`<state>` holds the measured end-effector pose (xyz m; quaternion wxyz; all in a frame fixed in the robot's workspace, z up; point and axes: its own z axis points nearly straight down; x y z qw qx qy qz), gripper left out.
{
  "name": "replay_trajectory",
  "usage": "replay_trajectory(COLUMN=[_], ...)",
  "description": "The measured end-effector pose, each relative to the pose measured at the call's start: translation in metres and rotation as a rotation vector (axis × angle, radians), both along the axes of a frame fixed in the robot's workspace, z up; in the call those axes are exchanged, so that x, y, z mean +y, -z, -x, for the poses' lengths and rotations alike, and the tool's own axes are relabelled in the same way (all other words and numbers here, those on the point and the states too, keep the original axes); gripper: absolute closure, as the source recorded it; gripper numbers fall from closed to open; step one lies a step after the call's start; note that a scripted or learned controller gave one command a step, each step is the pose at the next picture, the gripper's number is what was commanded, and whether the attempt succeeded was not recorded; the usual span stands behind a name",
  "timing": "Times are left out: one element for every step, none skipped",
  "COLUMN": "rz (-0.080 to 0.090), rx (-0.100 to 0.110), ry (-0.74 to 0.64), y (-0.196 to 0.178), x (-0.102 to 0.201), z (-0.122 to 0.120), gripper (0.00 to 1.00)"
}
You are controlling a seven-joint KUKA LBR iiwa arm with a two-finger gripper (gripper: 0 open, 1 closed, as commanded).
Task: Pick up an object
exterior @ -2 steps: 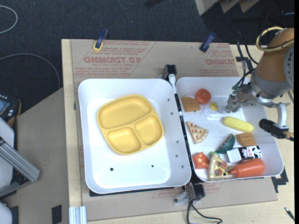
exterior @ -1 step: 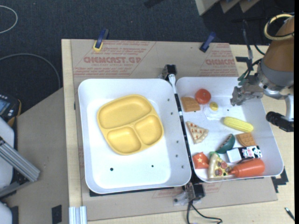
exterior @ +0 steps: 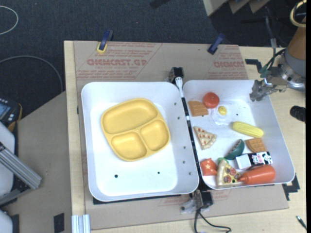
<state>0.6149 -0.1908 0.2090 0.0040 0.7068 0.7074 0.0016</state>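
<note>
Nothing is picked yet, I judge: the gripper [exterior: 259, 89], its state impossible to tell, hangs over the right bin's [exterior: 272, 115] far corner, with the toys, corn [exterior: 248, 128] nearest, lying untouched below.

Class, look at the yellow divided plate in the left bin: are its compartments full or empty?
Empty. The yellow divided plate lies flat in the left bin, and all three compartments show bare yellow plastic, with no toy food in them.
</note>
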Motion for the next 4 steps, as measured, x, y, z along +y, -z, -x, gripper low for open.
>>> replay_trajectory(rz=[-0.001,-0.005,-0.006,-0.007], rx=[0.003,0.01,0.013,0.014], ry=[0.0,-0.002,-0.002,-0.002], y=[-0.017,-0.027,-0.014,-0.009], x=[0.0,0.037,0.082,0.12], z=[-0.001,0.029,0.066,0.112], gripper=[1.0,1.0,1.0,1.0])
